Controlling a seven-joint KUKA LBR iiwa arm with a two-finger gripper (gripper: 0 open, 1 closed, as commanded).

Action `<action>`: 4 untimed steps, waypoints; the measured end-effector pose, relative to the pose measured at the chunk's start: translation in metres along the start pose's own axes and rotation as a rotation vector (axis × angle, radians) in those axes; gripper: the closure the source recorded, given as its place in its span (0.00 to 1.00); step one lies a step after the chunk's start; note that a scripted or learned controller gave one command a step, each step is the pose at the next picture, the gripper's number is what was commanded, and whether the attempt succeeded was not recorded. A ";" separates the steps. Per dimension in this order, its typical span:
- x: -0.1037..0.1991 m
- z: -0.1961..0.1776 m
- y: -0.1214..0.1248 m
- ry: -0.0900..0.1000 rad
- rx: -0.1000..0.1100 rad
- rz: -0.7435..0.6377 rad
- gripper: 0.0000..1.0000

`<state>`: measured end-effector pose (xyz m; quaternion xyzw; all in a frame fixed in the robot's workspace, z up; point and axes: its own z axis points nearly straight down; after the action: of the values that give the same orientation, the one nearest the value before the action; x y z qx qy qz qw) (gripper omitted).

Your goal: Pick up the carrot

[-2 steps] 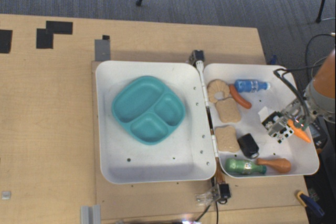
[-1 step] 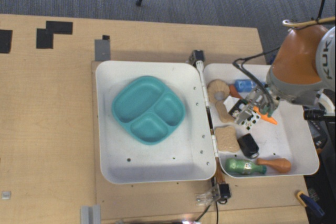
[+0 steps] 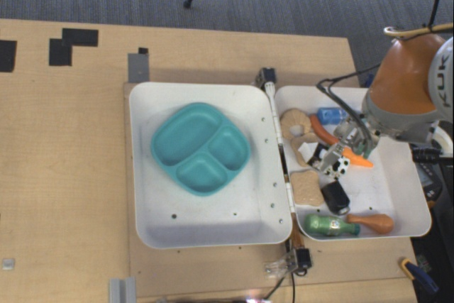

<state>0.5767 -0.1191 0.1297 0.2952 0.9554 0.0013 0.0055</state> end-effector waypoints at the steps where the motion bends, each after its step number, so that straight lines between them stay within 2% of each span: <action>1: 0.020 0.040 -0.023 -0.004 -0.002 -0.256 0.00; 2: -0.022 -0.067 -0.049 -0.014 0.001 -0.313 0.00; 3: -0.055 0.040 -0.037 -0.012 -0.001 -0.411 0.00; 4: -0.017 0.041 -0.063 0.000 -0.001 -0.374 0.00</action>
<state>0.5559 -0.1809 0.0887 0.1122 0.9937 0.0008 0.0059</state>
